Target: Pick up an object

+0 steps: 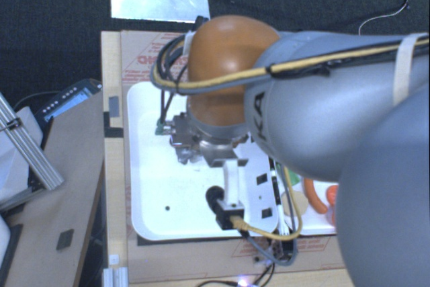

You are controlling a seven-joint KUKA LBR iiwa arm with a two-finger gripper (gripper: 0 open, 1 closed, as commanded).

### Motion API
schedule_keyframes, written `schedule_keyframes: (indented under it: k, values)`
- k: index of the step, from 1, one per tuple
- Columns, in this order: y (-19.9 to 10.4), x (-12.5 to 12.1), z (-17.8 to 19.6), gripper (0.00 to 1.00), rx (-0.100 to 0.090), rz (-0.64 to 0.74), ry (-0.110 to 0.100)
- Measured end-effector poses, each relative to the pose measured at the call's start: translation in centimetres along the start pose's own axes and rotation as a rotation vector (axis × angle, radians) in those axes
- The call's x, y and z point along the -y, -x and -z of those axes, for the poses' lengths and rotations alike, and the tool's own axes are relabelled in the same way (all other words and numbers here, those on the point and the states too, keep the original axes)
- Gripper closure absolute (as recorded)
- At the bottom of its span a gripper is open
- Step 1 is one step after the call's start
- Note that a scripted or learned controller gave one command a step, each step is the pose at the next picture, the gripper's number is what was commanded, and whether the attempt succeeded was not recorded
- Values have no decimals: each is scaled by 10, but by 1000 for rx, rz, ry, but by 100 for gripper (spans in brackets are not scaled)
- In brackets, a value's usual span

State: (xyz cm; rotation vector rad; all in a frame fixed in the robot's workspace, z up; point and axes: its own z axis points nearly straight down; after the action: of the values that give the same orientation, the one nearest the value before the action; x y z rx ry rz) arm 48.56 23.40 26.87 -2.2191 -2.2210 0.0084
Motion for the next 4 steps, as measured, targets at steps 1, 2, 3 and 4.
schedule_keyframes:
  k: [1, 2, 3, 4]
  values:
    - [0, -1, 181, 100, -12, 5, 23]
    - [0, 0, 84, 100, 0, 0, 0]
    - [0, -1, 99, 100, -4, 7, 8]
    - [-1, -1, 110, 100, -4, 13, 9]
